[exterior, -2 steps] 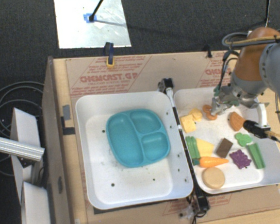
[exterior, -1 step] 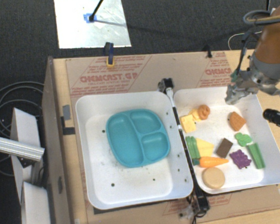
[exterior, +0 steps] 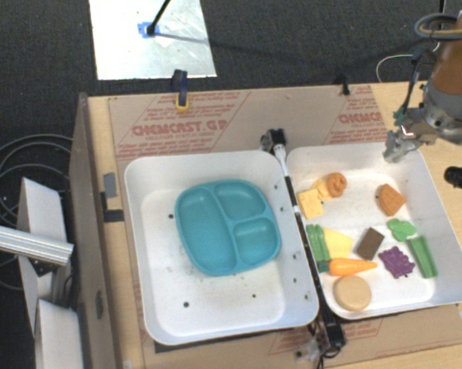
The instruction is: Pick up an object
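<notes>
Food toys (exterior: 365, 244) fill right bin (exterior: 448, 233); teal tray (exterior: 227, 226) occupies left bin (exterior: 160, 250).

Dark carpet-like floor (exterior: 297, 21) spread across the top of the shot, with a pale square sheet (exterior: 152, 34) lying on it and a small blue mark on that sheet. The wooden bench (exterior: 106, 231) sat below, covered by brown printed cardboard (exterior: 209, 117). Black cables (exterior: 5, 171) looped over the floor at left, beside a silver metal rail (exterior: 23, 242) and white panels (exterior: 54, 316). Lighting was even and soft.
</notes>
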`<state>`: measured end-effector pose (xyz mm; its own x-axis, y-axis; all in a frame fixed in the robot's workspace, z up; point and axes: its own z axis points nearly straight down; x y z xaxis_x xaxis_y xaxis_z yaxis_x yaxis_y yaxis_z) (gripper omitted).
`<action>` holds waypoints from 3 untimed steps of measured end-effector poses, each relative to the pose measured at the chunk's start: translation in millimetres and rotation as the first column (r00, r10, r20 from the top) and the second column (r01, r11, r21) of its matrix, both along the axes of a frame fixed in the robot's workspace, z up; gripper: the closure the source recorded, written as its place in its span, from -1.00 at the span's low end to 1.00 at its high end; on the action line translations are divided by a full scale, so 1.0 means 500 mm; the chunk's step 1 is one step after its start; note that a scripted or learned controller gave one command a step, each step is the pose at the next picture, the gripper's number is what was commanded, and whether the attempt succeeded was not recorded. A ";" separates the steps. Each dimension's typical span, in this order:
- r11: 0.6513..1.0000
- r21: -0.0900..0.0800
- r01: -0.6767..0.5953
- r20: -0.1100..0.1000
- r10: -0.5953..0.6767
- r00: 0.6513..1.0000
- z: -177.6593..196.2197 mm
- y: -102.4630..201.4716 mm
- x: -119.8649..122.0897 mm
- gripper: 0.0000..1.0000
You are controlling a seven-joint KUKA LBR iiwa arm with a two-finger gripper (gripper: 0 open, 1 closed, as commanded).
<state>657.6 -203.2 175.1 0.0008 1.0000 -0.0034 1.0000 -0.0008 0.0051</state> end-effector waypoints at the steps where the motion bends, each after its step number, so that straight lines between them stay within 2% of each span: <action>1: 1.000 0.002 -0.003 -0.002 0.003 1.000 0.003 0.006 -0.002 -1.00; 2: 1.000 0.006 0.001 -0.014 -0.001 1.000 -0.157 -0.007 -0.133 -1.00; 3: 1.000 -0.007 -0.011 0.011 0.011 1.000 -0.165 0.136 -0.030 -1.00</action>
<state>642.6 -135.1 92.5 -0.0098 0.9999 -0.0106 0.9998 0.0100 0.0166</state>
